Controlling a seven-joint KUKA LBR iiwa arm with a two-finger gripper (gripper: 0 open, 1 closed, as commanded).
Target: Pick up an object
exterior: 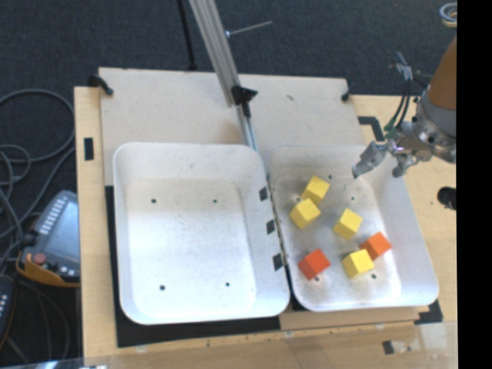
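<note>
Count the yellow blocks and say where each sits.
4, all in the right bin: two touching at upper centre, one mid-bin, one by the orange block.

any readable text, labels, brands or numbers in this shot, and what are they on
No text reads anywhere.
Handheld pendant at the left edge: its keys and screen are too blurred to read.
Coloured blocks, right bin, left bin and gripper: no markings show.

Dark carpeted floor (pixel 92 21), pale wooden bench (pixel 177 98), grey cables (pixel 23 129) at left, slanted aluminium post (pixel 215 41)
</note>
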